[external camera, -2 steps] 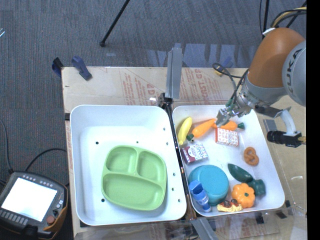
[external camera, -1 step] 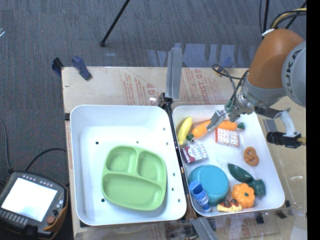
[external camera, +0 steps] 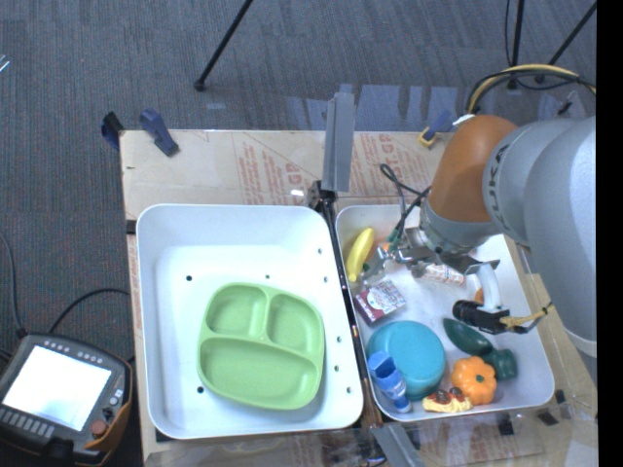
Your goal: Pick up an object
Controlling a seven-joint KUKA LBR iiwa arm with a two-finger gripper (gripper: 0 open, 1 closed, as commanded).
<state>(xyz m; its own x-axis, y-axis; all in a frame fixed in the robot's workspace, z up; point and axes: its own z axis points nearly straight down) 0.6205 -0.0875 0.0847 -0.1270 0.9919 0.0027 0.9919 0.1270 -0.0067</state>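
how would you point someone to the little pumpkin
Look in the right-hand white bin, at its near right corner. The small orange pumpkin sits there beside the blue bowl; it is the only orange, ribbed thing among its neighbours.

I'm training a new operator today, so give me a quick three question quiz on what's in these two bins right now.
1. True or false: the green divided plate lies in the left bin.
2. Which sits nearest the claw? A) banana B) orange pumpkin C) blue bowl
3. Fill in: the small blue cup touches the blue ____.

Key: 1 true; 2 A; 3 bowl.
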